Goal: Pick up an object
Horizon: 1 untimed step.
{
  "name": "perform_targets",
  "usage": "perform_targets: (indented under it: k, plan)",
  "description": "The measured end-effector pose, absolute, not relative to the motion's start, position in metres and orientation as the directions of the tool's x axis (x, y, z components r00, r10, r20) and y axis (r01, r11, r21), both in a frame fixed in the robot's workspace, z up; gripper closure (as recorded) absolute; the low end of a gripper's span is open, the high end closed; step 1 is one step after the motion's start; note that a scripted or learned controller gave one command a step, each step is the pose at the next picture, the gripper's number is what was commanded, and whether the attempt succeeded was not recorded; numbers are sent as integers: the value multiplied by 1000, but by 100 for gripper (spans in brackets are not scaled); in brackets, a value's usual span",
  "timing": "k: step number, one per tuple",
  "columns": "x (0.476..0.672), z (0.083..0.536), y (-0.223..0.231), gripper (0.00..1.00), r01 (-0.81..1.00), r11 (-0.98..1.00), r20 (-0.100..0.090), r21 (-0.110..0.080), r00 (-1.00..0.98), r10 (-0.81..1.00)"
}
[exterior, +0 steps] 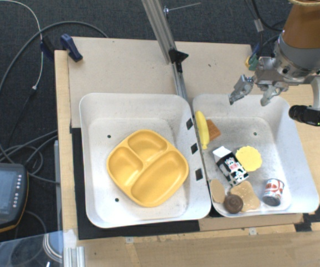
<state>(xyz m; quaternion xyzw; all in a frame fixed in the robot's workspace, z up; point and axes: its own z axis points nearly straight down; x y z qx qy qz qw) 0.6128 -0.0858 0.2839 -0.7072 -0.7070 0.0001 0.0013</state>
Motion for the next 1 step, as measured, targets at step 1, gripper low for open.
perform_targets:
  k: [1]
  plan:
    - [613, 255, -103, 0, 1000, -3, 0, -6, 3, 1000]
